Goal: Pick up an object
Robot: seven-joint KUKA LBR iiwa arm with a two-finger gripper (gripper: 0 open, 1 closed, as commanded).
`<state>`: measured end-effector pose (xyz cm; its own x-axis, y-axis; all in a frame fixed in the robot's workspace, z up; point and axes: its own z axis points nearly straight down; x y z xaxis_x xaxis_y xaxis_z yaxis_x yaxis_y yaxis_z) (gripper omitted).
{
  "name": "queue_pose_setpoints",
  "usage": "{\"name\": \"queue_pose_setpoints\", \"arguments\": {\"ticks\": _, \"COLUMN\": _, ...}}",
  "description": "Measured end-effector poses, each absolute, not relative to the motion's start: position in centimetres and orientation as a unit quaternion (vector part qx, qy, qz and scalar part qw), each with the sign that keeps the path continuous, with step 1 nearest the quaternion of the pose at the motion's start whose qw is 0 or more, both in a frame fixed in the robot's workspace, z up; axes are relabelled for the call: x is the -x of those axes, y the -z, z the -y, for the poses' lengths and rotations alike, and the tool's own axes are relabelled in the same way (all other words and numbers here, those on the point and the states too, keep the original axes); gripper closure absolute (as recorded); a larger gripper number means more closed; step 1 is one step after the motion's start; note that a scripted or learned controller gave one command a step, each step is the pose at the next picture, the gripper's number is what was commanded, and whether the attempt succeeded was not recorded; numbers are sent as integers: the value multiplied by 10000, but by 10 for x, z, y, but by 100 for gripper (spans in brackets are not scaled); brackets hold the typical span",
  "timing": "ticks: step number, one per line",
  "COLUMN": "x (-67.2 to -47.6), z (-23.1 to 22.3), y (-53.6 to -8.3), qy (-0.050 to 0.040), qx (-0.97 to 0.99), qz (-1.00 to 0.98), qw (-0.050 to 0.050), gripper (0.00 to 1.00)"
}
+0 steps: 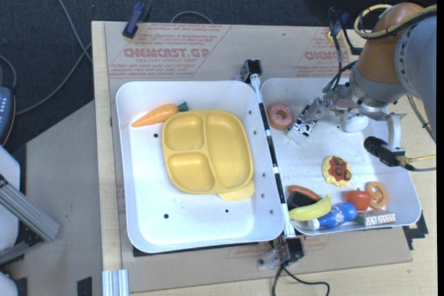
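Observation:
My gripper (303,125) hangs low over the upper part of the right bin (409,184), reaching in from the right and pointing left. Just left of its tip lies a pink donut (280,116), close to it but apart. Lower in the same bin are a small round pizza (337,170), a pretzel (375,193), a red tomato (357,199), a yellow banana (311,209) and a blue bottle (338,216). The grey arm with its orange band (388,31) covers the bin's upper right corner.
The left bin (139,204) bears a yellow divided plate (207,150) and an orange carrot (154,115) at its upper left. A black ridge (267,138) separates the two bins. A small white label (380,220) lies near the right bin's front edge.

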<state>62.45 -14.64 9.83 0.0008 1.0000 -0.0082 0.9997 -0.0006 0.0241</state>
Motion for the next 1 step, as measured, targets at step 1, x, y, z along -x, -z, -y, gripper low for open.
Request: {"name": "queue_pose_setpoints", "arguments": {"ticks": 1, "x": -617, "z": 147, "y": -98, "qy": -77, "qx": -7062, "qz": -7079, "qw": 62, "gripper": 0}}
